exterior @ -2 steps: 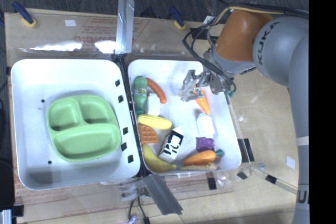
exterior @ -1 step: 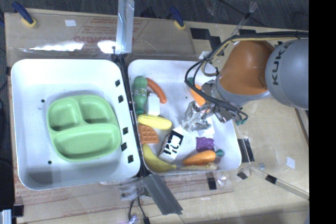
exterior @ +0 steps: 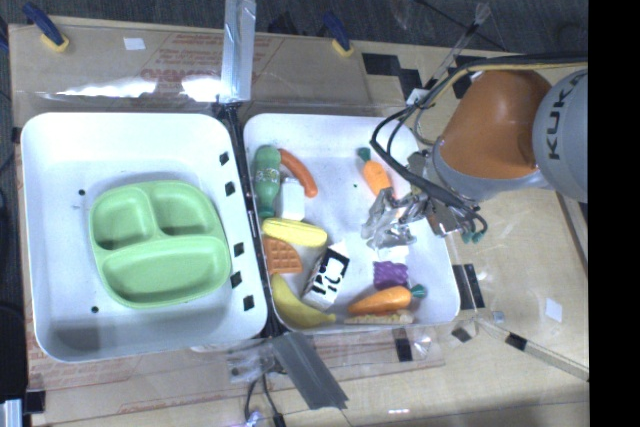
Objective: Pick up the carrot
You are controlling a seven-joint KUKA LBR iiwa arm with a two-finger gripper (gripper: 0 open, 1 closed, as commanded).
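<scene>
You cannot tell from above how the jaws of the gripper [exterior: 390, 223] stand, nor whether anything sits between them. Just up from them lies a small carrot [exterior: 376, 176], close by. Below them sits a purple grape bunch [exterior: 391, 273], and under that a second carrot [exterior: 382, 300] along the right bin's [exterior: 300, 123] near wall. Further left you see a waffle [exterior: 283, 258], a banana [exterior: 296, 308] and a green tray [exterior: 158, 240].

Bench [exterior: 520, 245] bearing two white bins [exterior: 60, 215]
</scene>
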